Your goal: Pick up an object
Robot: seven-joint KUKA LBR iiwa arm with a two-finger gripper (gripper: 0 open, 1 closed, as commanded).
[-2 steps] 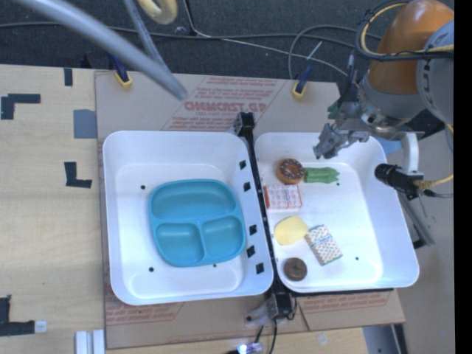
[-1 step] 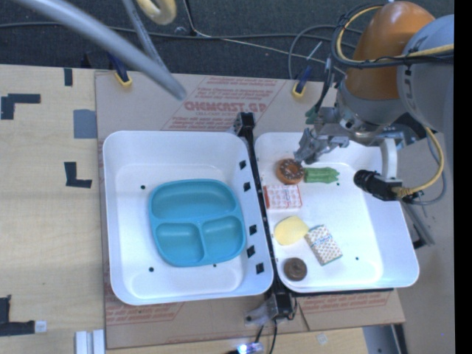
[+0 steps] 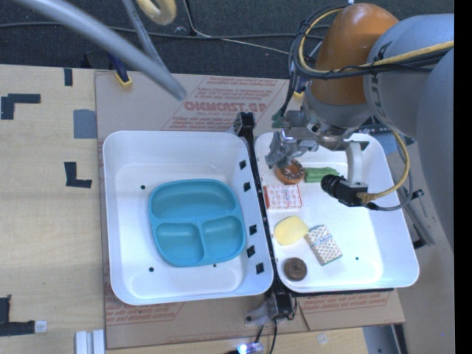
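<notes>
While its grip state is unclear, the end effector (image 3: 286, 155) hangs just above an orange-brown object (image 3: 290, 172) in the right bin (image 3: 383, 260).

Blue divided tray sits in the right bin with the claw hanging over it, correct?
Not quite. The camera view shows the blue divided tray in the left bin. The claw hangs over the right bin, above a small orange-brown object.
</notes>
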